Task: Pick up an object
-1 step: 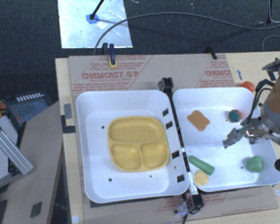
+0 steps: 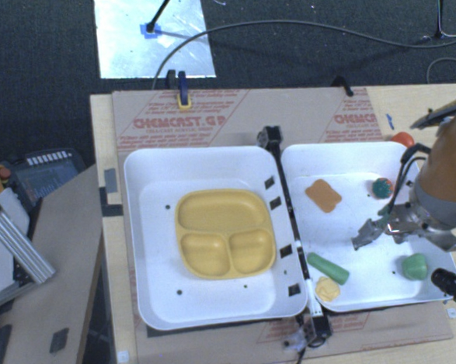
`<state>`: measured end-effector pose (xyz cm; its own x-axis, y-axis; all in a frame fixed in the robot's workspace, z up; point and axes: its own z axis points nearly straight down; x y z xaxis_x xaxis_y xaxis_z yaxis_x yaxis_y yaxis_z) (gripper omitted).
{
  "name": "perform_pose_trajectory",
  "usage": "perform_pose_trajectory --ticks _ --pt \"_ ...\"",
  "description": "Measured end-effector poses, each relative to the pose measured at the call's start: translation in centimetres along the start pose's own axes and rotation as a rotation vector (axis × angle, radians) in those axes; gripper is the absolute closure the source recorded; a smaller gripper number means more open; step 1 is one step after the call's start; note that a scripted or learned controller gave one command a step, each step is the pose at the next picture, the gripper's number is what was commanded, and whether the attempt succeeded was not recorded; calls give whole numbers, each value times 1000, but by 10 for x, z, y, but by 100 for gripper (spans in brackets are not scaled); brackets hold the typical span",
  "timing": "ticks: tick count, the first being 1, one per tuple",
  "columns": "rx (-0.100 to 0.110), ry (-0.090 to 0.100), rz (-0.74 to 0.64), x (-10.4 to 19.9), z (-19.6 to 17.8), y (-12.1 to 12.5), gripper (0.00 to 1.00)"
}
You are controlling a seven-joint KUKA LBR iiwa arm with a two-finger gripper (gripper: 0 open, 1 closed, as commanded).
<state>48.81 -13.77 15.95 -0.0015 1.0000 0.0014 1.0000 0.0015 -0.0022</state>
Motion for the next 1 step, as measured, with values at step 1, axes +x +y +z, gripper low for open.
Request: perform_pose_trajectory --ticks 1 --pt "0 0 1 -3 55 9 0"
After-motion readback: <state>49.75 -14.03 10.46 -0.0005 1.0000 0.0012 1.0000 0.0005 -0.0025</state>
